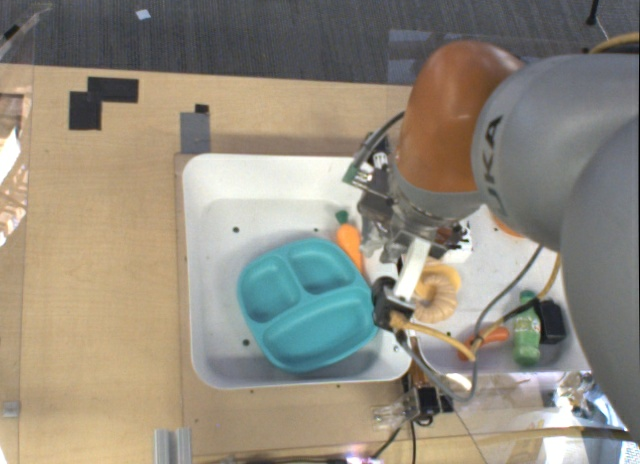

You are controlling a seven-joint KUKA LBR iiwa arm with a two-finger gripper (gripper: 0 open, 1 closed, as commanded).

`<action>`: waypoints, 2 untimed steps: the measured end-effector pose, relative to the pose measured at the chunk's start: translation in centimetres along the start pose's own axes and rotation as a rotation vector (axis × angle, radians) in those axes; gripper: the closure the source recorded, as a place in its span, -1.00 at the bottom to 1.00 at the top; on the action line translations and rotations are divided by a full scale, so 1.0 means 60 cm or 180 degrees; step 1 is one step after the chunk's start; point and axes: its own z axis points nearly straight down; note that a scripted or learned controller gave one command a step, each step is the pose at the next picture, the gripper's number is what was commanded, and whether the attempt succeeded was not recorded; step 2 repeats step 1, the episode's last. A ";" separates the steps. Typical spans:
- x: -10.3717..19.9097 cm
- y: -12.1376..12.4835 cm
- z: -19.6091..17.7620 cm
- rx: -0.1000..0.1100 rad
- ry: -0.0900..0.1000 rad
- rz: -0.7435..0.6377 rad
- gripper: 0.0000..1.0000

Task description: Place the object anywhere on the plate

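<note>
- The arm (520, 142) reaches in from the right and hangs over the border between the two bins, so it hides much of what is under it.
- The pincer (378, 240) is low over the right part of the left bin (200, 252), just beside the upper right rim of the plate (300, 307).
- The wrist covers the pincer, so I cannot tell if it is open or closed, and I see nothing held in it.
- The orange carrot (348, 243) lies in the left bin, just to the left of the pincer, with its green end pointing away from the plate.
- The lower end of the carrot is at the rim of the plate; I cannot tell if it rests on the rim or only beside it.
- The plate is teal, has three compartments, and lies flat in the middle of the left bin.
- In the right bin (492, 277) a tan ring-shaped pastry (441, 290) lies near the left wall, and a green thing (527, 330) lies farther to the right.
</note>
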 end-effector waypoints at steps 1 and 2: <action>0.000 0.000 0.000 0.0001 -0.0001 0.0001 -1.00; 0.000 0.000 0.000 0.0001 -0.0001 0.0001 -1.00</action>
